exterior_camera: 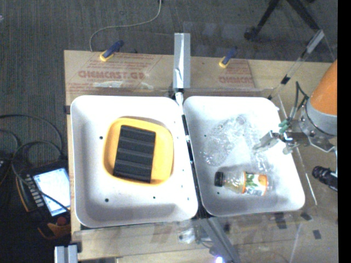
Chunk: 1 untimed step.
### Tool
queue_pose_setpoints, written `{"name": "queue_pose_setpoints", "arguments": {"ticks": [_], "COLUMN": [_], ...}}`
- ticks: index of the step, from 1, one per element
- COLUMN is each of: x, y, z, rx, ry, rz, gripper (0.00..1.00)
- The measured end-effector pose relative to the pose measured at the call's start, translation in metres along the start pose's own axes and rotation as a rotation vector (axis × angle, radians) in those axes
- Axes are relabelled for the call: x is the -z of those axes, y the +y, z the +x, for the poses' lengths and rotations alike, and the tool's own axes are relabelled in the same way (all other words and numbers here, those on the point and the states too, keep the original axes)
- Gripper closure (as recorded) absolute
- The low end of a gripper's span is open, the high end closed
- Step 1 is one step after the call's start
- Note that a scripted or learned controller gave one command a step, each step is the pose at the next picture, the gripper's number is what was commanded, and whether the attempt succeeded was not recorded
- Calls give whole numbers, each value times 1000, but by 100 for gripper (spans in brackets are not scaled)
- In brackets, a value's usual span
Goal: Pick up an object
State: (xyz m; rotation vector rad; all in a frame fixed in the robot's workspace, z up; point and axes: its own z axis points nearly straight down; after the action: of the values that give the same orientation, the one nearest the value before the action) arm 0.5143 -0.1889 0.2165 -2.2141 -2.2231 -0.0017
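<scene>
The floor around the bench [159, 73] is dark grey carpet, with the legs of a rolling office chair [279, 7] showing at the top right and a thin cable [129, 21] looping down towards the bench's far edge. The benchtop itself is pale brown board with faded red lettering, held at the back by two clamps with blue and yellow handles [111, 50], and an upright metal post [181, 64] stands between them, right behind the seam of the two bins. Off to the left on the carpet lies a handheld pendant with a lit screen [49, 188], black cords curling around it.

The left bin [88, 207] holds a yellow tray-like block [112, 141] with a black ribbed slab [134, 153] lying on top of it, slightly tilted. The right bin [290, 201] holds a small bottle [242, 182] on its side near the front wall, dark cap pointing left, amber contents and a green-and-orange label. Behind it lie some crumpled clear plastic pieces [222, 138], hard to separate one from another.

The arm comes in from the right, its orange band [323, 92] at the picture's edge, and the gripper [272, 139] reaches over the right bin's right side, above and to the right of the bottle. I cannot tell how the jaws stand; the glinting clear plastic beneath them muddles the outline, and nothing is plainly pinched between them.
</scene>
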Motion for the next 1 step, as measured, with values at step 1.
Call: {"name": "queue_pose_setpoints", "arguments": {"ticks": [1], "x": [-117], "y": [-23], "z": [-26], "rx": [90], "ry": [-2], "rz": [-13], "gripper": [0]}}
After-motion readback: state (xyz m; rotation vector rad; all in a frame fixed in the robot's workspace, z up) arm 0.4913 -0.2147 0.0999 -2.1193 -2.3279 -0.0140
